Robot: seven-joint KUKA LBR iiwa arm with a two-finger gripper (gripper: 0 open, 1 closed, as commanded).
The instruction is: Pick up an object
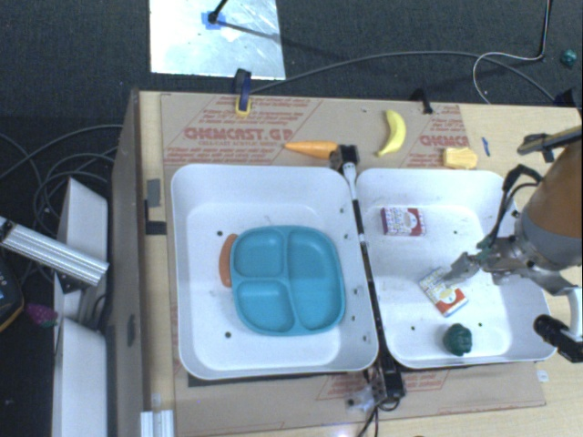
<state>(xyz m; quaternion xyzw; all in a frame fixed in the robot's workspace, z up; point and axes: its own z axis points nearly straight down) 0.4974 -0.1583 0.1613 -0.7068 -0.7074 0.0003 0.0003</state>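
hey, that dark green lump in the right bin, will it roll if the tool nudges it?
Probably a little. The green lump looks rounded but bumpy, so it would likely wobble rather than roll far. It sits near the right bin's front wall, which should stop it. It looks small, so probably light.

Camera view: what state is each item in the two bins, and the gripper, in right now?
Blue divided plastic plate: flat in left bin.
Orange sausage-shaped toy: beside plate's left edge.
Red-and-white small box: flat, right bin.
White-and-red packet: at the gripper.
Dark green lumpy ball: resting free.
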